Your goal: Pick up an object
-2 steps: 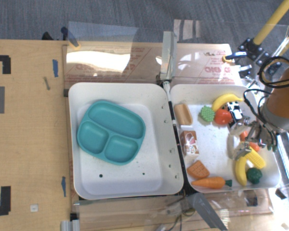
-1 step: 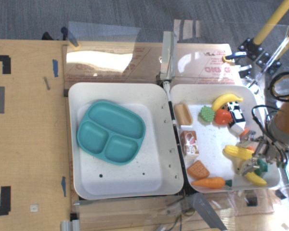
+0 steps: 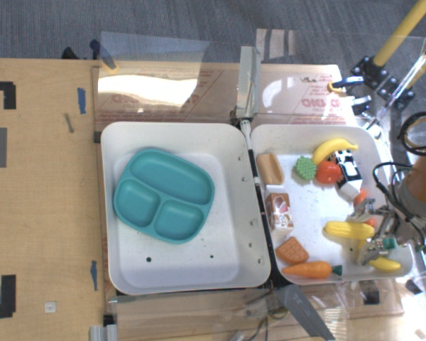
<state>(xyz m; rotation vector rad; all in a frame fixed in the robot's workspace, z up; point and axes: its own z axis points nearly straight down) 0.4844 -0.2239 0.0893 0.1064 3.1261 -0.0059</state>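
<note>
My gripper (image 3: 366, 231) hangs low over the right side of the right bin (image 3: 307, 197). Its fingers stand apart, one finger (image 3: 361, 207) above and one below the right end of a yellow corn cob (image 3: 344, 229) that lies on the bin floor. The jaws are open and nothing is lifted. Around it lie a small yellow piece (image 3: 386, 264), an orange carrot (image 3: 309, 269), a waffle (image 3: 292, 250), a brown and white box (image 3: 280, 212), a bread roll (image 3: 270, 168), a green piece (image 3: 305, 168), a banana (image 3: 333, 148) and a red tomato (image 3: 327, 172).
The left bin (image 3: 128, 261) holds a teal divided plate (image 3: 163, 195). A black and white item (image 3: 348, 170) lies beside the tomato. Cables and the arm's body crowd the right bin's right rim (image 3: 378, 148). Cardboard covers the bench to the left.
</note>
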